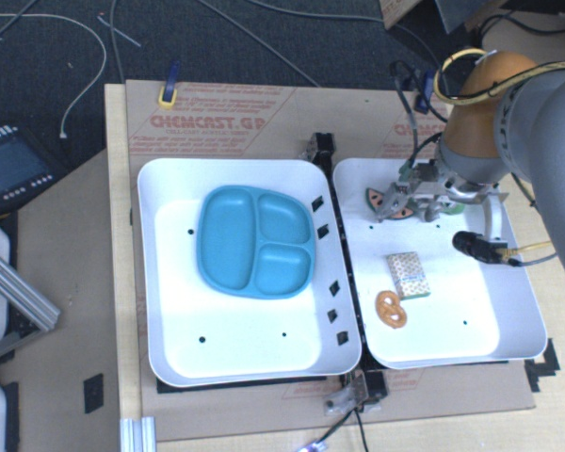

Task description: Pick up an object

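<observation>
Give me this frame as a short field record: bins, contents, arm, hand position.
left bin: shallow white bin holding a blue three-compartment plastic plate
right bin: shallow white bin holding a pretzel-shaped orange-brown toy and a small patterned rectangular packet, side by side
arm: grey with orange band, over the right bin's far end
hand: low at the right bin's far-left part, apart from both items
hand contents: cannot tell

two bins side by side on a bench, arm over the right one.

the left bin holds a divided tray in its upper middle part. in the right bin a small packet lies near the middle, and a pretzel lies just below it, to its left. the gripper is in the upper part of the right bin, above the packet.
</observation>
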Robot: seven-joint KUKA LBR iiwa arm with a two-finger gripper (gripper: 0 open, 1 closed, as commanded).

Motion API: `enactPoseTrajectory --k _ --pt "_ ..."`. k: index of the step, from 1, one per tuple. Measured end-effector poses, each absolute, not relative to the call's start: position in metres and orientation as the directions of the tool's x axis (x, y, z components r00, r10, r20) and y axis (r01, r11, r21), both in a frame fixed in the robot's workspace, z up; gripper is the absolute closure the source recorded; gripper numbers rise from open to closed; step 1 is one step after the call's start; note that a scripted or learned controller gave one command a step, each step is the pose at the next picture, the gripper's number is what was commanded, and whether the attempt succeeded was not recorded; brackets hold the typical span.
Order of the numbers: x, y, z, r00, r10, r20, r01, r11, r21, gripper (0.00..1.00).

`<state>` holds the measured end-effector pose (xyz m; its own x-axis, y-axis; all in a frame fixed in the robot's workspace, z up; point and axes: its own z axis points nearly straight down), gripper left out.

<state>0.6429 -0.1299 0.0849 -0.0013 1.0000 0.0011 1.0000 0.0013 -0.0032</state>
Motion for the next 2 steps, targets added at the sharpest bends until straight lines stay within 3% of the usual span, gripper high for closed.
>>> enactPoseTrajectory --k 1,2 --pt "0.643 -0.13 0.095 -0.002 1.0 0.002 1.0 0.002 -0.006 1.0" --pt "0.643 -0.127 0.139 -0.001 1.0 0.0 1.0 0.001 0.003 1.0"
